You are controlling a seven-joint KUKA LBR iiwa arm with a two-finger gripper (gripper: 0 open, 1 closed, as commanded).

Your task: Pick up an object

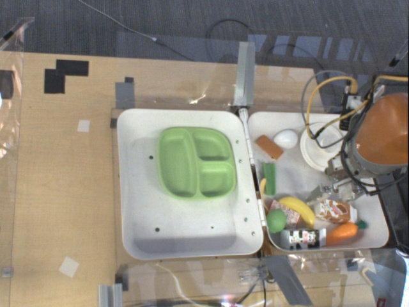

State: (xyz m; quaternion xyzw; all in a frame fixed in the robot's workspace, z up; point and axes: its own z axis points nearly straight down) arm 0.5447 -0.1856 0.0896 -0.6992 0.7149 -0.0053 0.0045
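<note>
Bottle (302,238) lies left-right | carrot (343,231) tip points left | fingers (332,185) state: cannot tell

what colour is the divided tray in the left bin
Light green; the divided tray shows clearly in the camera view, lying in the left bin.

You have a light green divided tray (195,163) in the white left bin (137,235). In the white right bin (378,234) you see a yellow banana (298,208), a green ball (276,220), an orange carrot (342,231), a white egg (285,138), a reddish-brown block (269,148) and a green bar (270,178). Your bench (57,190) is pale wood with black patches at its far left corner.
</note>
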